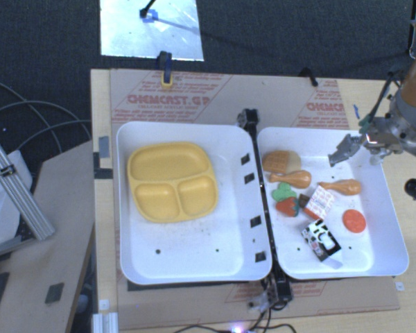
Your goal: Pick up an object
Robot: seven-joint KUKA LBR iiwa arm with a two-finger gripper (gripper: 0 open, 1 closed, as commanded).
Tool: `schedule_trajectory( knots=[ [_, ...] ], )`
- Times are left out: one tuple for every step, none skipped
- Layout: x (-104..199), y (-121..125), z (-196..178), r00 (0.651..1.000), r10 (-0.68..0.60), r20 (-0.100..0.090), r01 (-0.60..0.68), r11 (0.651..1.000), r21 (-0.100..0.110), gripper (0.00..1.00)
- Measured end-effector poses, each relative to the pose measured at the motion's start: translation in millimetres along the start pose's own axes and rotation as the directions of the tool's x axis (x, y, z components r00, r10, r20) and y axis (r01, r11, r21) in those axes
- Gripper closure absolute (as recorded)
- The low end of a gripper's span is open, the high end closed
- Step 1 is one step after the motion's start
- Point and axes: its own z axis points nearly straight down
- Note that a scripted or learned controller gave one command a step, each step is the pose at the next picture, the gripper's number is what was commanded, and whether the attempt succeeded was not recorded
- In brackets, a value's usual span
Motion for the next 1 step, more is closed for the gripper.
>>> schedule_trajectory(
  knots=[
    [78.1, -82.6, 88.3, 1.0, -0.006, -0.007, 0.006, 1.0, 0.014, 0.0]
  ],
)
